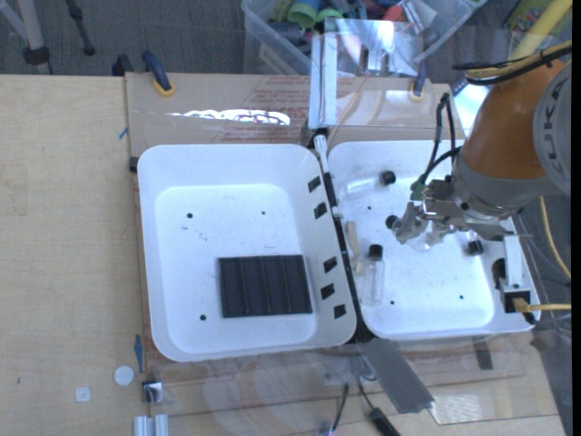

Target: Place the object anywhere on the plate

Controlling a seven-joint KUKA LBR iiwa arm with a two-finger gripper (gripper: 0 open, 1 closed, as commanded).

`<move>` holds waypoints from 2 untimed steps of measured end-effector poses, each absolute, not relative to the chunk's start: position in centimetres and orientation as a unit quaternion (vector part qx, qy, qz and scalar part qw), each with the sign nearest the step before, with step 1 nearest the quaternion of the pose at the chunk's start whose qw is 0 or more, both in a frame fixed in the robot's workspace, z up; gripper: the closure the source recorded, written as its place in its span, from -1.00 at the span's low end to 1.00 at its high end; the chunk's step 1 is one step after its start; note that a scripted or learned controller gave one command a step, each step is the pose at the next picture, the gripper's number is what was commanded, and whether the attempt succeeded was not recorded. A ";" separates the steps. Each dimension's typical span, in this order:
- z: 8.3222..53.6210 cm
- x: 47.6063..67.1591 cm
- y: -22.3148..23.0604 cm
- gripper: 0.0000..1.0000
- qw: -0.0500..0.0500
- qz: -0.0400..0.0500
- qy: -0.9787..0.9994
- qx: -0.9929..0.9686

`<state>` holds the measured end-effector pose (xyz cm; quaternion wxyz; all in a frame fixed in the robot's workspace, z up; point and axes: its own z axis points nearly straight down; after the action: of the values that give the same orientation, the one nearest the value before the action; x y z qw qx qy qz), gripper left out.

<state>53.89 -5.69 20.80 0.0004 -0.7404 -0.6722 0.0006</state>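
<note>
Hovered over the right bin (472, 312), end effector (419, 230) low near a clear vial-like object (373, 271) lying beside the divider; finger spread impossible to tell, nothing seen held. Looked light, rigid, slick and prone to rolling. Best pinched across the middle, then carried to the dark plate (264, 285) in the left bin (163, 271).

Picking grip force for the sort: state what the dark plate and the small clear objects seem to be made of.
Plate: likely rigid matte plastic or rubber; dark grey, ribbed into parallel panels, no shine. Vial: looks like transparent glass or clear plastic, since the white bin shows through it; dark cap at one end. Tube: same clear look, material uncertain.
</note>
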 end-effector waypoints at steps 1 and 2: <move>23.5 54.1 1.1 1.00 -0.001 0.000 -0.577 -0.817; 21.3 54.3 8.4 1.00 0.002 0.002 -0.624 -0.782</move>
<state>54.25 8.43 21.35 0.0019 -0.7817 -0.6236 0.0019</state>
